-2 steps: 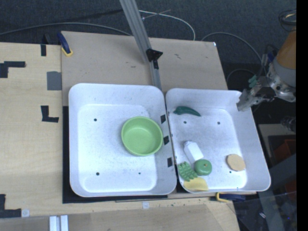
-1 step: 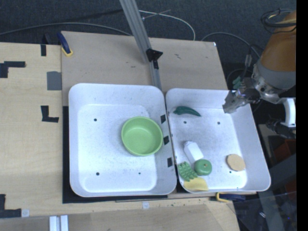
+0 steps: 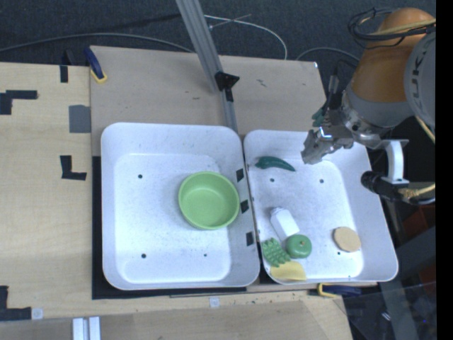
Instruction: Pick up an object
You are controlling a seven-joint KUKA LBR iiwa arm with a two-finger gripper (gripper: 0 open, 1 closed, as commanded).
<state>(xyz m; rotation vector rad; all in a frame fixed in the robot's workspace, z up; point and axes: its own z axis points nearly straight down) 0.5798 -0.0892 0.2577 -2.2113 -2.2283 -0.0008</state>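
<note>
My gripper hangs over the upper part of the right bin, nothing visible between its fingers. Just left of it a dark green leaf-shaped piece lies on the bin floor. Lower in the same bin lie a white cylinder, a round green piece, a ridged green piece, a yellow piece at the front edge, and a tan disc. A light green bowl sits in the left bin.
A grey pole slants down from the top and ends at the wall between the bins. Cables run over the dark floor behind the bench. A blue and yellow clip lies at the board's back left corner.
</note>
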